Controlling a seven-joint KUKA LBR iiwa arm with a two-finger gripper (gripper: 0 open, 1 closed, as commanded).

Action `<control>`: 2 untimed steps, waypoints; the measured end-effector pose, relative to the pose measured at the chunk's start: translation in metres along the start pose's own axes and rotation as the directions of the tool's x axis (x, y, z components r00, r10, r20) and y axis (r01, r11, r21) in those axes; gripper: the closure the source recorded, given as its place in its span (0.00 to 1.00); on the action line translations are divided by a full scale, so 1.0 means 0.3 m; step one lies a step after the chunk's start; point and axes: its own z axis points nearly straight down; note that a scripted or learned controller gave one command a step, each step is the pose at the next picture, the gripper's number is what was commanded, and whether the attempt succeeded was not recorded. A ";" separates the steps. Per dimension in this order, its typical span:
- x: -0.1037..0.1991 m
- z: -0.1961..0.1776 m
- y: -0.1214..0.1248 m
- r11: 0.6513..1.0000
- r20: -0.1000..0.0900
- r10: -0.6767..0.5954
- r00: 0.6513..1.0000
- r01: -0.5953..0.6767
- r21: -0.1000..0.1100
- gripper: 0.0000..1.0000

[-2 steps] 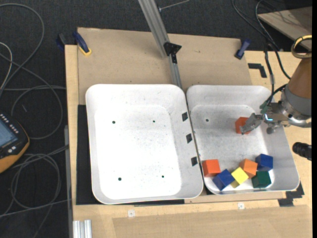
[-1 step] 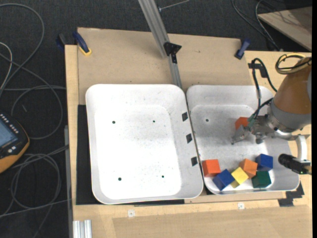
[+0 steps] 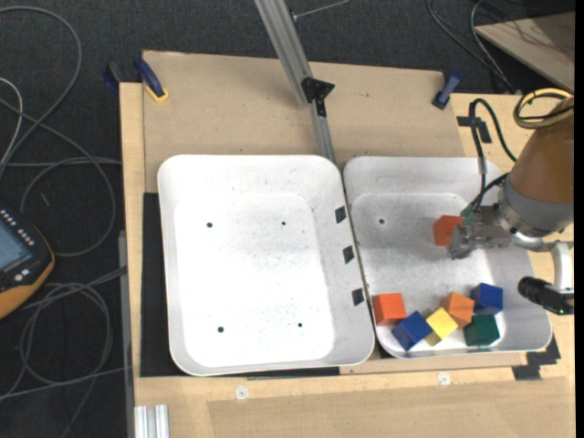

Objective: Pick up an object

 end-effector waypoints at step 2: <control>0.018 -0.399 0.050 1.000 0.004 -0.002 1.000 0.002 -0.008 1.00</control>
